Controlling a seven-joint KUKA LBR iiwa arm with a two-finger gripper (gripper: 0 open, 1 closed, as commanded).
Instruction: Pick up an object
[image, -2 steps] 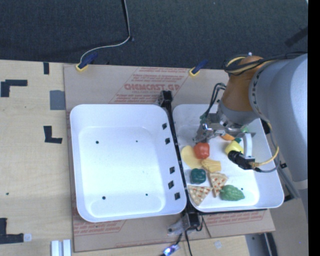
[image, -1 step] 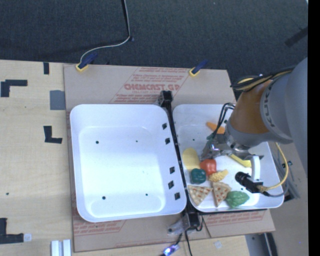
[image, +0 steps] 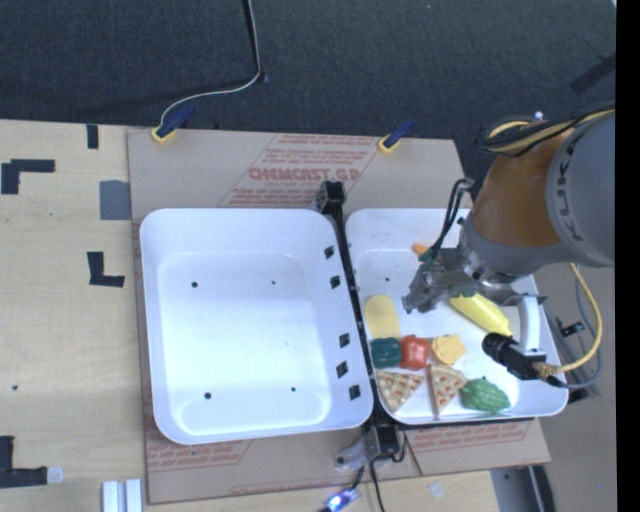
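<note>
item 1: arm (image: 545, 200), grey w/ orange band, enters from the right of the camera view, angled down over the right bin (image: 395, 235).

item 2: gripper (image: 422, 298), dark, low over the middle of the right bin, just right of the pale yellow piece. open or closed: cannot tell, the tip is a dark blur. nothing visibly gripped.

item 3: right bin contents, toy food, clustered in the near half:
- pale yellow piece (image: 381, 316), rounded oblong, smooth, matte; near the divider side, lying flat, just left of gripper.
- banana (image: 483, 311), bright yellow, curved, lying diagonal under the wrist; partly covered by the arm.
- teal-green piece (image: 386, 352), small, chunky, just below the pale yellow piece, touching or nearly so.
- red piece (image: 415, 351), small, blocky, w/ a bit of green on top, beside the teal one.
- yellow-orange piece (image: 448, 348), small, irregular, right of the red one.
- pizza slice a (image: 398, 386), tan w/ red lattice marks, wedge shape, near front rim.
- pizza slice b (image: 444, 385), similar wedge, point toward the front rim, beside slice a.
- green leafy piece (image: 484, 396), bumpy, dark green, front right corner area.
- small orange bit (image: 421, 249), behind the gripper, mostly hidden; shape unclear.

item 4: left bin (image: 165, 235), white, shallow, a few dark dots on floor.

item 5: cardboard sheet (image: 300, 165) under both bins, red print, blue-yellow clamps at the far corners.
</note>
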